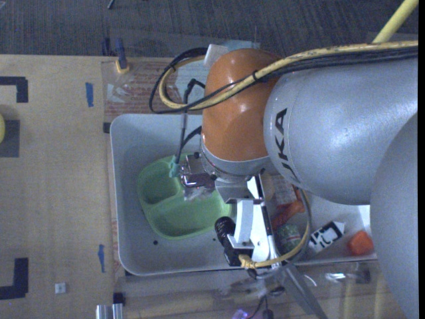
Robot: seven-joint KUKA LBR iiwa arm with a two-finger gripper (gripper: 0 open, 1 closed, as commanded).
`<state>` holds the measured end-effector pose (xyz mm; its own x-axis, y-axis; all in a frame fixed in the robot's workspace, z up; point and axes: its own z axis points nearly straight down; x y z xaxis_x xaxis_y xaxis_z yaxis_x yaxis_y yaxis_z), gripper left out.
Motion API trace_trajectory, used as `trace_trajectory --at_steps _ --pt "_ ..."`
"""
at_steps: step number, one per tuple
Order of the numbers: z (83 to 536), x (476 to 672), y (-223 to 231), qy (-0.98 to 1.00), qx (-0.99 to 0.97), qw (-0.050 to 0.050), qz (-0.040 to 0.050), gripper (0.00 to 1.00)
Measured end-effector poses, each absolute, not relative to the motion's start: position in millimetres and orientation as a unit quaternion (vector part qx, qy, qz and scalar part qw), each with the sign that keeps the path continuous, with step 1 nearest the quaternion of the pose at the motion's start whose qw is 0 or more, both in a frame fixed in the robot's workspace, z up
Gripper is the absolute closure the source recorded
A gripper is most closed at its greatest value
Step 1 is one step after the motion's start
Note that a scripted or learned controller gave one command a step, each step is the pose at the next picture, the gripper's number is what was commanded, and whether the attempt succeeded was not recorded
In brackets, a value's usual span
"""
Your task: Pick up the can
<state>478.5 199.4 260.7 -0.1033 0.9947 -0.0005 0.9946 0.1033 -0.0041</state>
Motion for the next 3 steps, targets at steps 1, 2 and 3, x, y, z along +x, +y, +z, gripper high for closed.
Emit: trace_trajectory --at_steps 1,2,3 --pt "261 478.6 199 -0.743 -0.67 0.001 0.0016 0.0" --pt "164 499.8 202 -0.774 -0.633 0.001 0.0011 0.0" --pt "94 567.6 196 -0.724 -0.689 -0.006 -0.0105 0.0"
